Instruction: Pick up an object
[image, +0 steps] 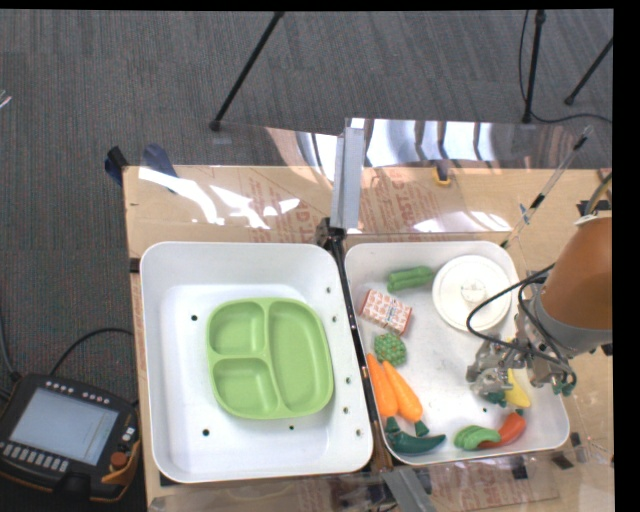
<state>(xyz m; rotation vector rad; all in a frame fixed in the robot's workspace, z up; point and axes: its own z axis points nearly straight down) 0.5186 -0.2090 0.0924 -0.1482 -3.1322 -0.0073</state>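
Two white bins side by side on a bench. Left bin (160, 300): a green divided plate (270, 357), lying flat near the middle, three compartments. Right bin (440, 395): a green pickle (411, 277) at the top, just beside a white round lid (470, 291); a small pink box (386, 311) below the pickle; a green knobbly ball (391, 348) under the box; two carrots (394, 391) side by side along the left wall, orange, dark green tops (415, 439) at the lower end; a green pepper (477, 436) and a red pepper (511, 428) touching near the bottom right corner; a yellow piece (517, 391) just above the red pepper.

Arm (585, 285) in from the right, orange band above the wrist, black cable looping over the lid's edge. Gripper (497, 378) low over the right bin's lower right part, right at the yellow piece and just above the peppers. Fingers a blur of metal; open or closed, cannot tell, nor whether anything sits between them.

On the floor at lower left, a pendant (60, 430) with a grey screen.
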